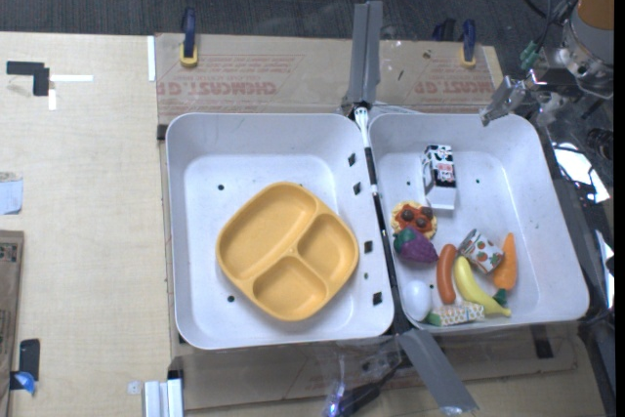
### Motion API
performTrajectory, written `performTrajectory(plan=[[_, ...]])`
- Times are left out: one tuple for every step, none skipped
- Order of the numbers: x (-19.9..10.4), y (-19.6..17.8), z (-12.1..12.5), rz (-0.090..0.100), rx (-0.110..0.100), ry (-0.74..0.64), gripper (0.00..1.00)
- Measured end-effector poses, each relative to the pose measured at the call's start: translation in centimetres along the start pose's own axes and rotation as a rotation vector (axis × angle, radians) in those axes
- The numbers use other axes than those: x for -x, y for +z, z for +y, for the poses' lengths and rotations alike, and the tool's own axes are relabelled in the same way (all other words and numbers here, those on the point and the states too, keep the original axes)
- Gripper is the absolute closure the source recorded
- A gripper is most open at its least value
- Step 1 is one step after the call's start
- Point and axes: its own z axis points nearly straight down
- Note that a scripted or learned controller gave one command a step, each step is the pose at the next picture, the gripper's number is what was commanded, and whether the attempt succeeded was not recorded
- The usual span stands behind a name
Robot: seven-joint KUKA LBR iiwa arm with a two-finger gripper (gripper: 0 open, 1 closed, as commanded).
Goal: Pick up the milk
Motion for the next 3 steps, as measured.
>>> performTrajectory(plan=[[-2.1, 11.7, -0.2, 0.0, 0.0, -0.054, 0.0], [-6.3, 17.6, 0.5, -0.002, 0.007, -0.153, 0.0], [-6.1, 16.9, 0.5, -0.003, 0.005, -0.15, 1.0]])
